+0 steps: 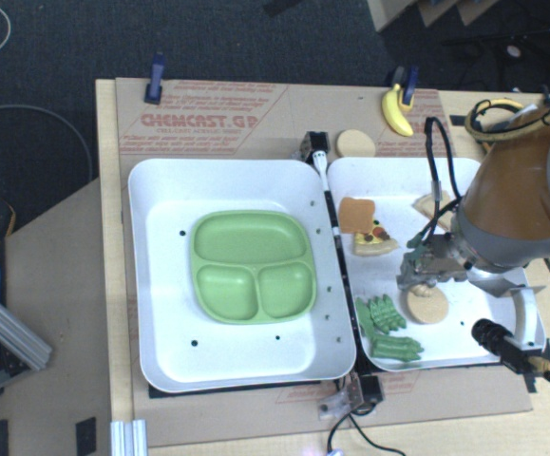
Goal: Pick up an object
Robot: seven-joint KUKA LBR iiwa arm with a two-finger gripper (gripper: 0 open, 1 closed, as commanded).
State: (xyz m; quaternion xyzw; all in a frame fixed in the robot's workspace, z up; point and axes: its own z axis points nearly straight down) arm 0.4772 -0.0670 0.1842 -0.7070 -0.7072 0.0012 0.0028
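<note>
Camera view, gripper [426, 275] over tan disc [427, 306], disc partly hidden, grip state unclear

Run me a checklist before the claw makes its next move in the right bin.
1. Claw is over the right bin, just above the round tan piece: ok.
2. Something is between its fingers: cannot tell.
3. Neighbours stand apart from the tan piece: the green beans lie close on the left, not ok; the pizza slice and toast lie further off, ok.
4. Green divided plate sits flat in the left bin: ok.
5. Black cable hangs over the right bin near the arm: not ok.
</note>
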